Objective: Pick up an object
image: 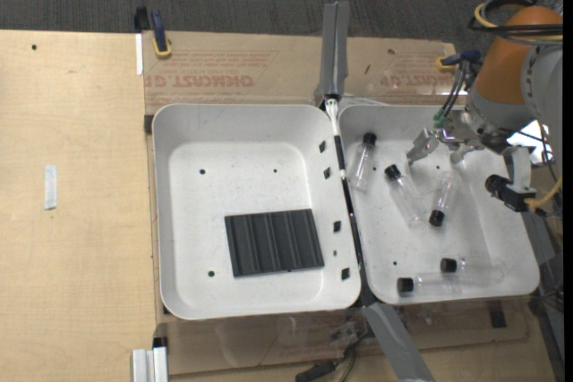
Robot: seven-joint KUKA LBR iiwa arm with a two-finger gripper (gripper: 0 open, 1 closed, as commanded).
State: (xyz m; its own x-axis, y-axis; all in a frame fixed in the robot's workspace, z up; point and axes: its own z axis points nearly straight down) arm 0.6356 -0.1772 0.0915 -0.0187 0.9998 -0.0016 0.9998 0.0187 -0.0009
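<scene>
Several clear vials with black caps lie in the right bin point(510, 282). One vial point(362, 162) rests by the bin's left wall, another vial point(399, 182) lies near the middle, and a third vial point(440, 203) lies just right of it. More lie along the front edge. A black ribbed block point(273, 242) lies flat in the left bin point(179, 192). My gripper point(442, 146) hangs over the back of the right bin, above and behind the middle vials. Its fingers point(419, 149) are spread open with nothing between them.
A grey divider post point(335, 49) rises at the back between the two bins. Cardboard point(224, 72) lies behind the bins, with clamps at its corners. A wooden bench top point(72, 192) stretches to the left. Cables hang beside the arm's orange band point(503, 67).
</scene>
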